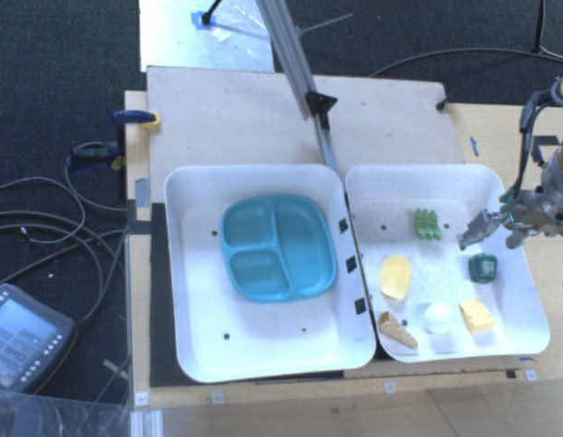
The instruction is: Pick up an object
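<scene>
The gripper (pixel 489 228) hovers over the right bin (pixel 537 312), fingers apart and holding nothing. The dark green object (pixel 483 268) lies just below it. It should descend straight, straddle the object, then close.

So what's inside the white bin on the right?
The right bin holds a green block, a dark green piece, a yellow chip, a white ball, a cheese wedge and a cone. Nothing looks covered.
</scene>
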